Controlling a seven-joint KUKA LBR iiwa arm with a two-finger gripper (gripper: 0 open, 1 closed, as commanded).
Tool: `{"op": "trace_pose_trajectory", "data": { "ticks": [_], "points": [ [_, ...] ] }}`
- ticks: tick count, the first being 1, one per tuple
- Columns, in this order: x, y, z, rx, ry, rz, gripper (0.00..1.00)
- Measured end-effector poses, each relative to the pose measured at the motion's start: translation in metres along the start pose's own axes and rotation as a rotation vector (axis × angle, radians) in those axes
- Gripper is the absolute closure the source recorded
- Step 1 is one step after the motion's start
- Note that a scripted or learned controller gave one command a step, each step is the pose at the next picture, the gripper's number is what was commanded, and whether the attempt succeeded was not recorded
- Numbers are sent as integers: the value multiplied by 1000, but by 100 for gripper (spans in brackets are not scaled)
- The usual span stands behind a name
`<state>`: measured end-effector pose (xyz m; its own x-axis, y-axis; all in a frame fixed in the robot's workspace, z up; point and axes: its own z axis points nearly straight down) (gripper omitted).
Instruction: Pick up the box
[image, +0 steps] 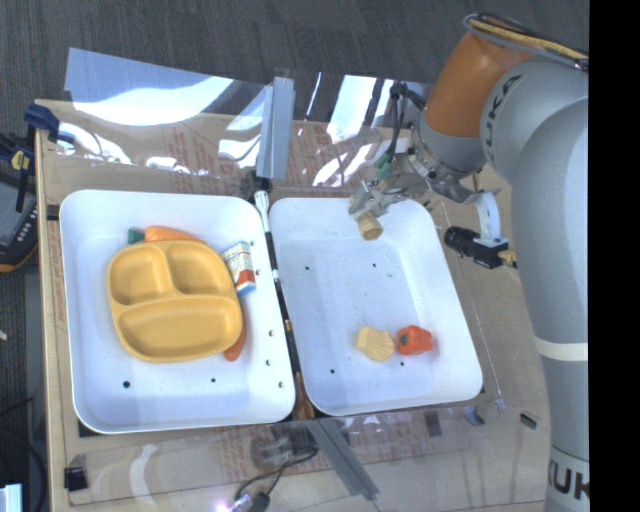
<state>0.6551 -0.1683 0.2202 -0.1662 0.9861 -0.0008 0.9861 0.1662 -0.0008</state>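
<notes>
I am hovering my claw (372, 212) at the right bin's (340, 300) far edge, unable to tell if it is apart or together, and I am judging it should cross to the box (240, 268) in the left bin (150, 390), approaching clear of the yellow plate (175, 300) just beside it.

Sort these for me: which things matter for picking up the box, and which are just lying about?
For the job: box, in left bin against the yellow plate; gripper, over right bin far edge.
Lying about: yellow plate, orange piece behind it, tan piece by gripper, pale yellow piece, red-orange piece.
</notes>
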Motion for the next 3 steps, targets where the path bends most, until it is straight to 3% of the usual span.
{"op": "trace_pose_trajectory", "data": {
  "ticks": [1,2,3],
  "points": [
    [0,-129,129,3,4,-219,100],
    [37,-124,-83,-3,-1,-238,100],
    [67,-147,-27,4,2,152,100]
  ]
}}
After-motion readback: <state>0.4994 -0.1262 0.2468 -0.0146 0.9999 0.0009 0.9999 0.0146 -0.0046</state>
